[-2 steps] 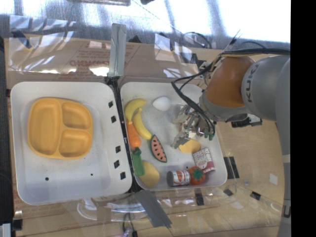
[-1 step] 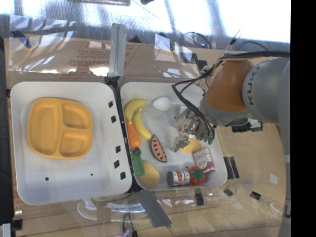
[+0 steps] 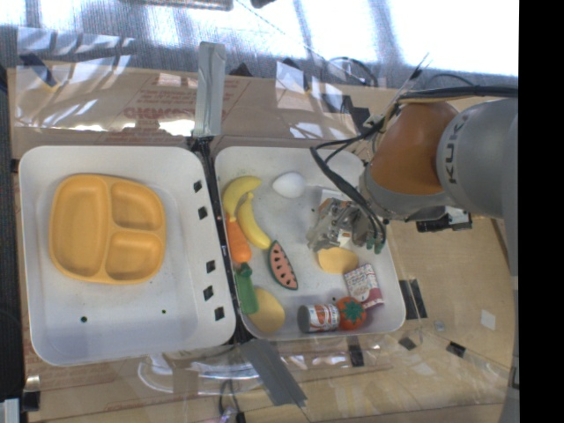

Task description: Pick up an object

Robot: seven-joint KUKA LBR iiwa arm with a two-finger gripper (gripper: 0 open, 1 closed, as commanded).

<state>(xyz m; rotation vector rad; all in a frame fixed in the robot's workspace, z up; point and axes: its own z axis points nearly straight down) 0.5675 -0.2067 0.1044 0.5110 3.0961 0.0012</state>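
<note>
The gripper hangs low inside the right bin, toward its three o'clock side, just above a pale yellow wedge. It looks like nothing is lifted yet, though the metalwork blurs together and I cannot tell how the gripper is set. The toys lie on the floor: bananas and a white egg toward twelve, a watermelon slice at centre, a bottle at six. The grasp and lift remain.
</note>
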